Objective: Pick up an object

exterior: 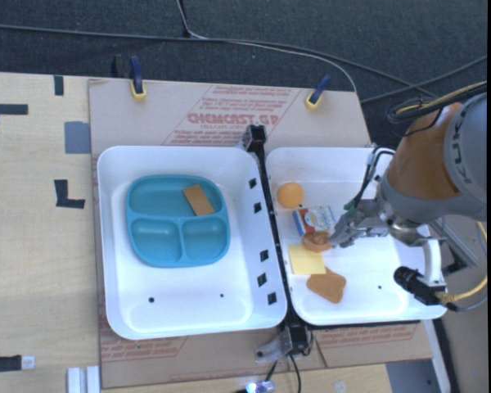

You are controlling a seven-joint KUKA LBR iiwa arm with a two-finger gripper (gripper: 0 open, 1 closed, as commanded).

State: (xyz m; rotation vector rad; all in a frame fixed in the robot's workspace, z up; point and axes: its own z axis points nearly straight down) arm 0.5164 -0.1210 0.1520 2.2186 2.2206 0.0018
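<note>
Reaching into right bin (368, 301) | end effector (337, 237) grip state indiscernible | beside round brown piece (316, 240), flat yellow square (306, 259)

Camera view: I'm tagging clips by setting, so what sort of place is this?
Probably a robot lab bench: two white bins clamped on cardboard, toy food, and the arm with cables.

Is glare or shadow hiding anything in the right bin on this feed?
Camera view: light is even and soft, with no glare on the shallow white right bin; the arm's end effector casts only faint shadow; the small orange ball and flat yellow square read clearly, though fine detail is slightly blurred.
</note>
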